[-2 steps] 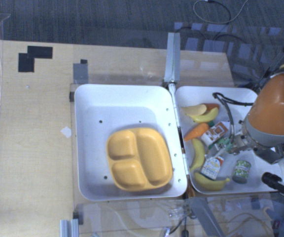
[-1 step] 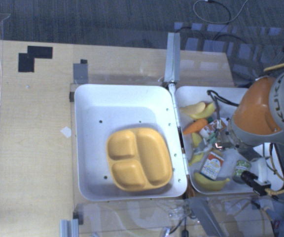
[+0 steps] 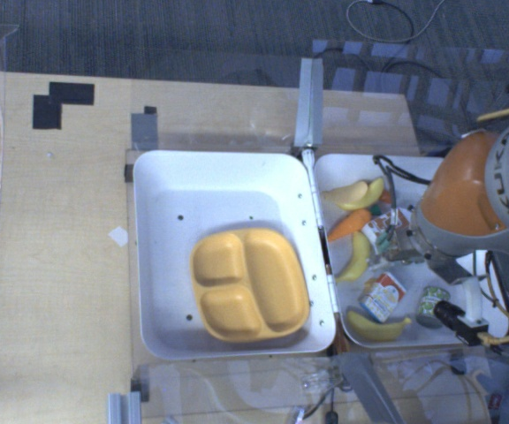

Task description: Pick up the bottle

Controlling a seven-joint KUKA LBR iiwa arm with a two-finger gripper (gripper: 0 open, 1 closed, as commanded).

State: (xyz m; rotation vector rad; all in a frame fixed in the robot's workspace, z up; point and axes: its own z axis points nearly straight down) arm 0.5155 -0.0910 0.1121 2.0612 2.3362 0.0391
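Note:
My gripper [image 3: 398,244] reaches down into the middle of the right bin [image 3: 414,168], below the arm's orange band [image 3: 458,193]. Right under it, to its left, lies a small white item with a red and green label [image 3: 379,229], partly hidden by the gripper; it may be the bottle. A small greenish, rounded container [image 3: 431,306] lies near the bin's front right, apart from the gripper. Whether anything is gripped is hidden.
The right bin also holds an orange carrot [image 3: 350,224], yellow bananas [image 3: 355,193] [image 3: 357,256] [image 3: 376,327] and a red-and-white carton [image 3: 382,296]. A yellow divided plate [image 3: 249,283] lies in the left bin [image 3: 193,184]. Black cables [image 3: 405,177] run along the arm.

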